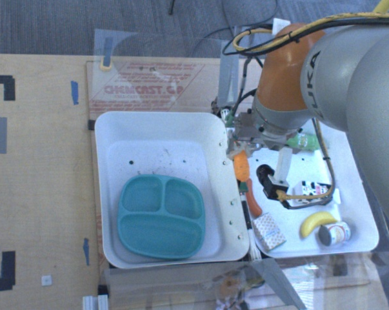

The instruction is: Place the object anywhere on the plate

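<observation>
At the left edge of the right bin (365,228), the fingers (240,148) hung just above the orange carrot (242,167); their spread could not be told. A banana (317,223) lay near that bin's front edge. The teal plate (160,216) sat in the left bin (110,141).

We see the plate (160,217) in the bin (110,166) left of the claw (240,155); banana (317,223) and jar (333,233) lie right, nearer us.
</observation>
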Action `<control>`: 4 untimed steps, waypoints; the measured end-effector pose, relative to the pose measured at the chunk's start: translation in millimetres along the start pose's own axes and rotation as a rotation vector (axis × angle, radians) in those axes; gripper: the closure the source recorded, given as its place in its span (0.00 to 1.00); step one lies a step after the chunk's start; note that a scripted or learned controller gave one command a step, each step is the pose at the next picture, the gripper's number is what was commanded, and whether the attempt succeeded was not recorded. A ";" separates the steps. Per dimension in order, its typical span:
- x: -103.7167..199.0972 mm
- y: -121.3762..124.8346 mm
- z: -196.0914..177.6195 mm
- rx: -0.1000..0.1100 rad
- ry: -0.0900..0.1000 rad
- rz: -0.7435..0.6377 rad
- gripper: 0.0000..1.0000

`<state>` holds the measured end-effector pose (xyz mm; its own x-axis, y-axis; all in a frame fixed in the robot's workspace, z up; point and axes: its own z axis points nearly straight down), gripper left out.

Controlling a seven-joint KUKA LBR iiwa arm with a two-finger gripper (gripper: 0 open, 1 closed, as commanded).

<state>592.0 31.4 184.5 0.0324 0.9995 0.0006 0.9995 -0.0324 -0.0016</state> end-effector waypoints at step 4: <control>45.4 -44.4 -86.1 0.001 -0.001 -0.076 1.00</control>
<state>549.3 78.1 270.7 -0.0440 0.9990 0.0001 0.9990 0.0440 -0.0023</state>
